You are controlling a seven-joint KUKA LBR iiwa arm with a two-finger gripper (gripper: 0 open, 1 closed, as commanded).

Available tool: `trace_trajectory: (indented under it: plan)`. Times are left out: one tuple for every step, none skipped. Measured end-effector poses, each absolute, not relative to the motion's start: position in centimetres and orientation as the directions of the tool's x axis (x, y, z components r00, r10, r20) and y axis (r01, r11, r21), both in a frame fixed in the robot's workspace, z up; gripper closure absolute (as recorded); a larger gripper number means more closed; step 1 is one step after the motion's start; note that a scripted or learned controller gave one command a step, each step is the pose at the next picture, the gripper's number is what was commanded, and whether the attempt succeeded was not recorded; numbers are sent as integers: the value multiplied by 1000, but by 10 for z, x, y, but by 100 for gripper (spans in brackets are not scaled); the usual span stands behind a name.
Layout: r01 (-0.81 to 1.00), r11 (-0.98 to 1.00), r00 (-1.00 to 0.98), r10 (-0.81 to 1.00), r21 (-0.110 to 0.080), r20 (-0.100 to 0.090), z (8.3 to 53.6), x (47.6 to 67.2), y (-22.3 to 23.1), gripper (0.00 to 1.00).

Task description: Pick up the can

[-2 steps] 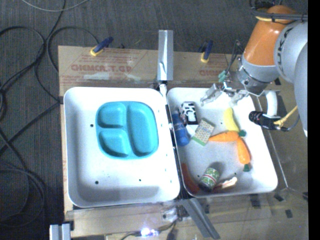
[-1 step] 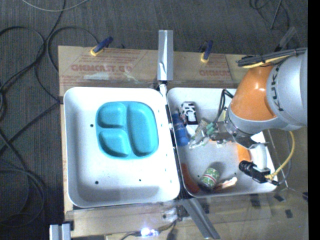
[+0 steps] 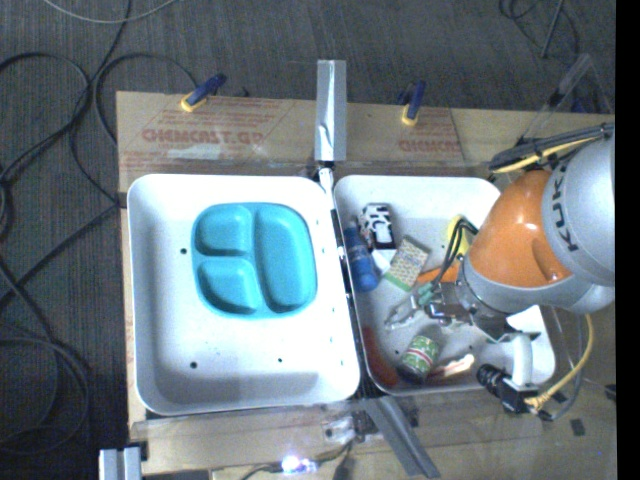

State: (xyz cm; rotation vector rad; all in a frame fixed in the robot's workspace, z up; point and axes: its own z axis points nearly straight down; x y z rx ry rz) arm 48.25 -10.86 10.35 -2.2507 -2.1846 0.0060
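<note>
can (image 3: 421, 355) in rt bin (image 3: 420, 190) w/ clutter, gripper (image 3: 428, 311) above (jaws unclear).

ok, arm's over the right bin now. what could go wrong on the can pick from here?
1. The can lies on its side in clutter near the right bin's front wall, so it may roll away from the gripper.
2. A dark object and a pale one crowd it; a descent could catch those instead.

Arm (image 3: 560, 238) cropped at right edge
</note>
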Motion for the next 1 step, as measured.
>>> trace_trajectory:
  plan:
    - [1000, -28, 28, 1000, -8, 4, 112, 483, -107, 100]
